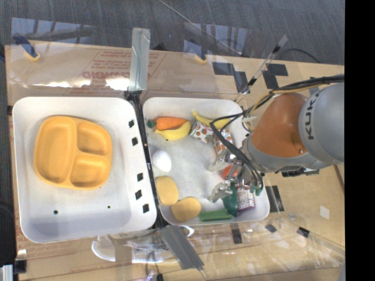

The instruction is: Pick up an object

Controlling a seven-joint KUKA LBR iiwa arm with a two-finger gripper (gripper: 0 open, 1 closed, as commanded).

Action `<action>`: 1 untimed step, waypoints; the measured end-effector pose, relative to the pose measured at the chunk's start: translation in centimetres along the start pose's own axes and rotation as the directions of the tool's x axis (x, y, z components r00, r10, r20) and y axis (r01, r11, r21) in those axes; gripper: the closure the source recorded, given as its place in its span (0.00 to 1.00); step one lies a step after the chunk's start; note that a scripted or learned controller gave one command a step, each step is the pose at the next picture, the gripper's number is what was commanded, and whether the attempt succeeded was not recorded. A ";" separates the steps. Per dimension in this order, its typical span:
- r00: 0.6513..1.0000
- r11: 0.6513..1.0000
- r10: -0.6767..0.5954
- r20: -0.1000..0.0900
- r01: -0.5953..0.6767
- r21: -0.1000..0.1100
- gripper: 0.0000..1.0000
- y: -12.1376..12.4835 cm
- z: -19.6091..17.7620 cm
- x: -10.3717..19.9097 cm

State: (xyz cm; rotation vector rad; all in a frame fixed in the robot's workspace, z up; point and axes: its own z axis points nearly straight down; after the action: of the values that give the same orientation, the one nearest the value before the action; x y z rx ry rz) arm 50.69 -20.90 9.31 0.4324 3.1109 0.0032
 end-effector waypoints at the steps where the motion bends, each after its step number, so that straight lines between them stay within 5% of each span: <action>1: 0.994 0.994 0.105 0.001 -0.105 0.000 0.00 -0.6 0.0 2.7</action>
State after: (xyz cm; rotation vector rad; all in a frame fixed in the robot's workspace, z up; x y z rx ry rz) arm 47.96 -20.79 9.28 0.5956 3.0827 0.0024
